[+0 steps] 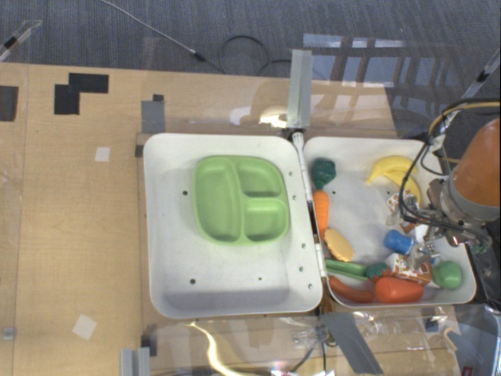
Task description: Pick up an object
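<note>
Scene: A grey arm (473, 180) with an orange band reaches in from the right edge of the frame over the right bin (352, 149), one of two white bins on the tabletop (70, 233).

Claw: The claw (423, 237) sits at the lower right of the frame, low among the toys; whether it is released or clenched cannot be told, since cables and the wrist cover much of it.

Nearest object: A small blue piece (398, 241) lies just to the left of the claw, near or touching it. No object is plainly seen gripped.

Other candidates: A green ball (447, 274) lies just below and right of the claw. A red tomato-like toy (398, 290) lies below it. A yellow banana (389, 168) lies above it, its long axis running left to right with a curve.

Far side of the bin: A carrot (321, 210) runs top to bottom along the left wall, with a dark green piece (322, 170) above it and a tan disc (339, 245) beside its lower end.

Left bin: A green divided plate (239, 200) lies in the left bin (168, 272), well apart from the claw.

Hard to make out: A small patterned thing directly under the claw is too cluttered to name, and the arm's bulk is cut off at the right edge.
</note>
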